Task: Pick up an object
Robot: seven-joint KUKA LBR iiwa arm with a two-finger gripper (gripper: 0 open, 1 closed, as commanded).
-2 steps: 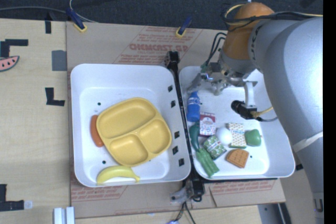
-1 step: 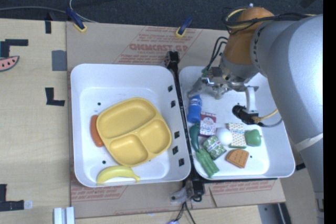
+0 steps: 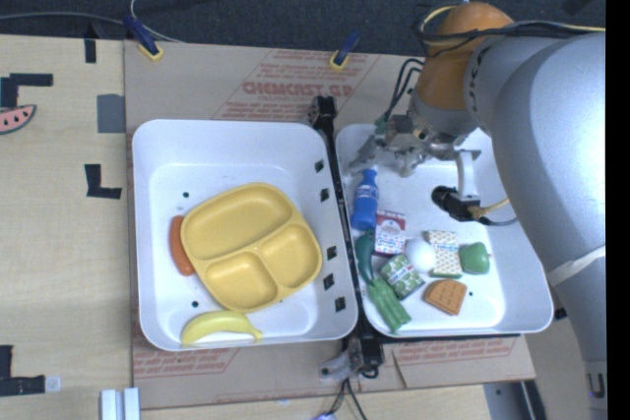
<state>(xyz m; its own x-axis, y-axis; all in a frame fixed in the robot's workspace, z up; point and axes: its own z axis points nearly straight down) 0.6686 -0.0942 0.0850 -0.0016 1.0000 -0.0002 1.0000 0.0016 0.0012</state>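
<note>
The arm is a thick, smooth cylinder of pale grey with a soft sheen, and a thin light seam line crosses its lower part. Above the wrist sits a rounded orange band. Thin black cables loop over the orange section and trail beside it. Below it the gripper is a cluster of grey metal parts with dark fittings.
</note>
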